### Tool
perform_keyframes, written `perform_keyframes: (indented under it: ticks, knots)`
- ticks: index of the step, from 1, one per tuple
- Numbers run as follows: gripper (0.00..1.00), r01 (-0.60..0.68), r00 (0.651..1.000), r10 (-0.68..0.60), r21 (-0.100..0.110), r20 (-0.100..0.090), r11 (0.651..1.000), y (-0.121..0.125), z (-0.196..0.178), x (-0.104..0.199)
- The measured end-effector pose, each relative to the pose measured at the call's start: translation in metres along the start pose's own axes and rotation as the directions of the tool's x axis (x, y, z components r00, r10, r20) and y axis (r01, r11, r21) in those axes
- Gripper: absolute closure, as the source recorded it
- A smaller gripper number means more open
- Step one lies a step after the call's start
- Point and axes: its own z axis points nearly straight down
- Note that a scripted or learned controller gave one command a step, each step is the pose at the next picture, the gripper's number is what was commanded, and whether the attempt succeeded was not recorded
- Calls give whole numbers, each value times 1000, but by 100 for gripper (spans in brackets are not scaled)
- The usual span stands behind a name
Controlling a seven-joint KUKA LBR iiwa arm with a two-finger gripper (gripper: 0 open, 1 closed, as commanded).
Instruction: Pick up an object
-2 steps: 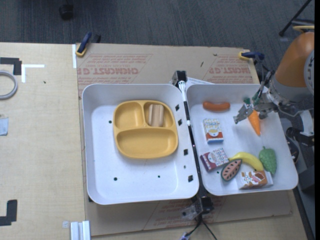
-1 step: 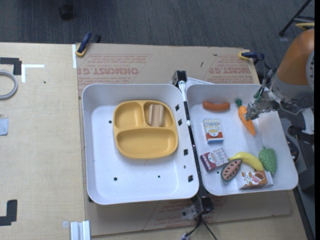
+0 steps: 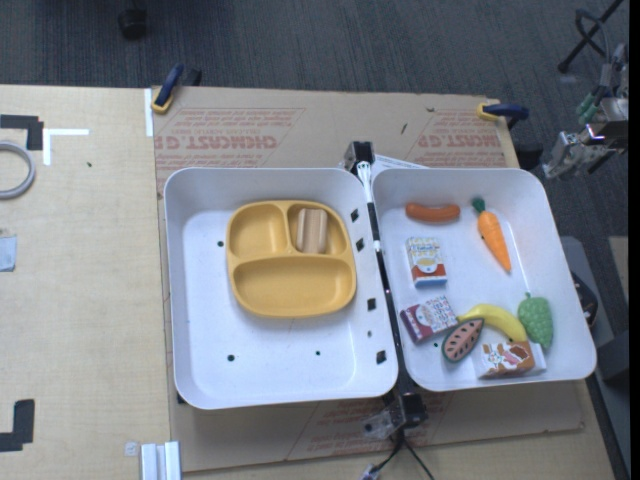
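Yellow being shown by divided plate (image 3: pixel 290 290) and banana (image 3: pixel 497 320); orange by carrot (image 3: pixel 492 240); white by both bins (image 3: pixel 190 268); green by leafy vegetable (image 3: pixel 535 319).

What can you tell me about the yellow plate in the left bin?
The yellow plate looks like matte plastic, with rounded corners and three compartments: two small ones at the far side, one wide one at the near side. It lies flat in the far half of the left bin. A small tan block stands in its far right compartment.
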Motion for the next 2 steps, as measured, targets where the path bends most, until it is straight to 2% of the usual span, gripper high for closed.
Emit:
perform_keyframes:
  ticks: [1,2]
  knots:
    - [100,-23,1000,23,-1,1,1000,-44,-134,-21]
    - [100,-21,1000,21,-2,3,1000,-43,-144,-21]
